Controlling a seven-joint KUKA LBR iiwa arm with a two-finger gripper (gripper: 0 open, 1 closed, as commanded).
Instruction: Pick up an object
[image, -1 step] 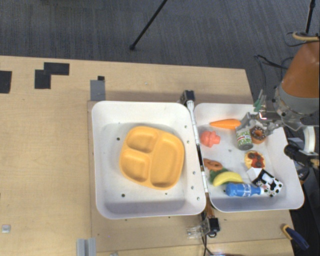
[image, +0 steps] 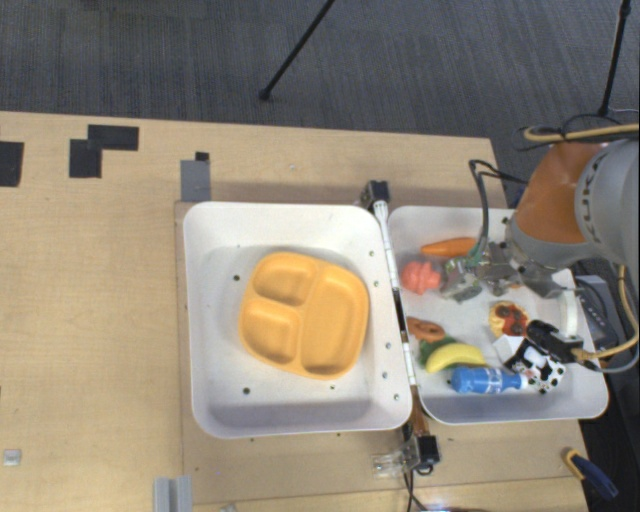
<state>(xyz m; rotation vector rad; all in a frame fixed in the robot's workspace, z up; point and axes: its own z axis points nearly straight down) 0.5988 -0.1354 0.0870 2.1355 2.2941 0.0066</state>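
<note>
The robot's pincer (image: 466, 277) hangs low over the right bin (image: 590, 400), between a carrot (image: 449, 247) and a pink toy (image: 421, 277); whether it is released or clenched cannot be told from above. Nearer the front of that bin lie a banana (image: 455, 356), a blue bottle (image: 487, 380), a small brown toy (image: 425, 329) and a black-and-white toy (image: 540, 360). In the left bin (image: 215, 400) on the desk (image: 90, 330) sits a yellow divided tray (image: 303, 313).
</note>
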